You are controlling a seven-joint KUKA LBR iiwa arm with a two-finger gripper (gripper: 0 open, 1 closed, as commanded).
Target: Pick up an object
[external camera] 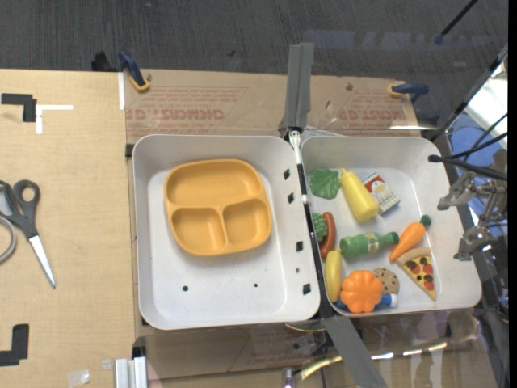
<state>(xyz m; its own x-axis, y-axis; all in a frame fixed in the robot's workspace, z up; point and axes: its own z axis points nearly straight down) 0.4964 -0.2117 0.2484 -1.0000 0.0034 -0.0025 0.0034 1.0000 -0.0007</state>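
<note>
Carrot (411,238) just left of hand (471,217)

The only print I can make out sits on the cardboard sheet (202,107) lying on the desk behind my two bins. Red letters run across it upside down and mirrored from where I look, and the largest word seems to read "CHEMICAL". A second red line further right is too faint to read. The small carton (381,193) carries a label too small to read.
</note>
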